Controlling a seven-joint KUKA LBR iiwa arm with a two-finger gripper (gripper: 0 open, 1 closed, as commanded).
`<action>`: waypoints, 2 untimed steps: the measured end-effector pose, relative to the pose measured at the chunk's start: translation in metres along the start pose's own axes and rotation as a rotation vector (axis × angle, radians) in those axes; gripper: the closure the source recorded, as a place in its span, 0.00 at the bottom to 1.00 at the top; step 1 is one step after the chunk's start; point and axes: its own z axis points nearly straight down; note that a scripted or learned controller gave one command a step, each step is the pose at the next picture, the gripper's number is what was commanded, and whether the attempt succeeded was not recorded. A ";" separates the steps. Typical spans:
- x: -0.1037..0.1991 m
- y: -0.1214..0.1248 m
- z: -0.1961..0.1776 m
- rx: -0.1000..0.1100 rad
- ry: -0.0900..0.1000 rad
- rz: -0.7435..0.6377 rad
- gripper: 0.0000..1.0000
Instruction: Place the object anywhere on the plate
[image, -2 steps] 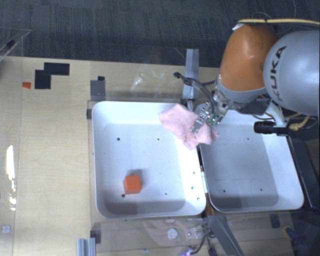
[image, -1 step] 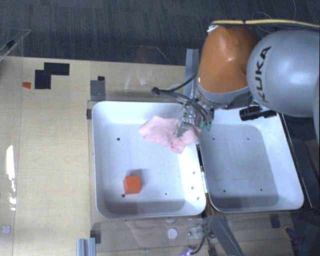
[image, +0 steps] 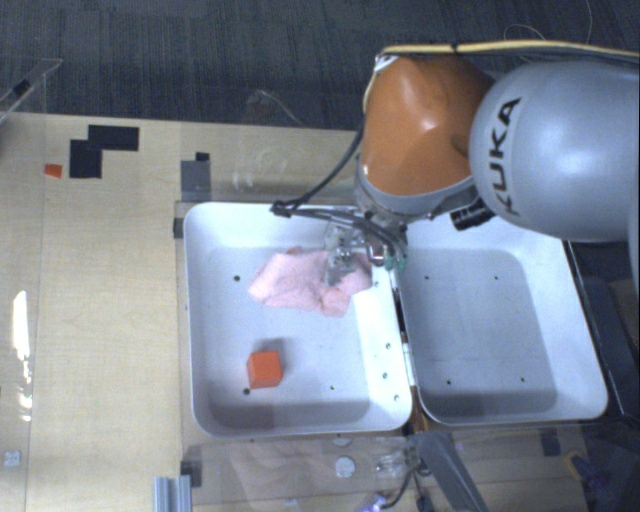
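A KUKA arm (image: 520, 130) reaches in over the left bin (image: 215, 300), its gripper (image: 350, 255) down at the right end of a crumpled pink cloth (image: 295, 282) that lies in the bin's upper half, close to the wall shared with the right bin (image: 500, 330). The wrist and its cabling crowd the spot, so whether the gripper is spread or closed cannot be told, nor whether it has any of the fabric. An orange block (image: 265, 369) sits well apart from the cloth, toward the bin's lower left, untouched. No plate can be made out. Which item is the task's object is not certain; by the gripper's position the cloth looks the likelier, and the step in hand appears to be the pick, with the placing not yet begun. If that is right, the next move calls for a firm pinch on a fold thick enough to hold, then a lift straight up, high enough for trailing fabric to clear the bin wall. Soft cloth may slip or drag, so the grip should be checked at the lift.
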 end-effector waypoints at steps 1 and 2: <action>0.014 0.050 0.001 0.000 0.002 -0.004 1.00; 0.014 0.050 0.001 0.000 0.002 -0.004 0.00</action>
